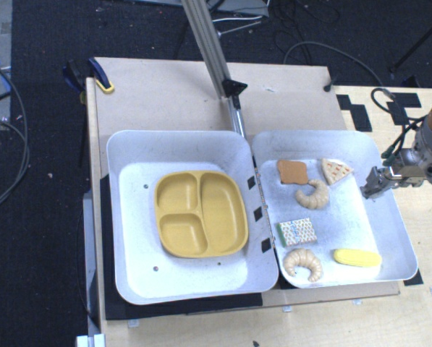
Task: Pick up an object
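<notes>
The right bin (389, 215) holds several small food items: a brown toast slice (293, 172), a pale pizza-like wedge (336, 170), a curled croissant (313, 195), a green patterned square (297, 231), a second croissant (303, 263) and a yellow banana-like piece (357, 257). My gripper (373, 184) hangs at the right rim of this bin, to the right of the wedge and apart from it. I see nothing between its fingers.
The left bin (129, 194) carries a yellow three-compartment plate (201, 214). A slanted metal pole (208, 38) rises from between the bins toward the back. Cables lie on the dark floor around the bench.
</notes>
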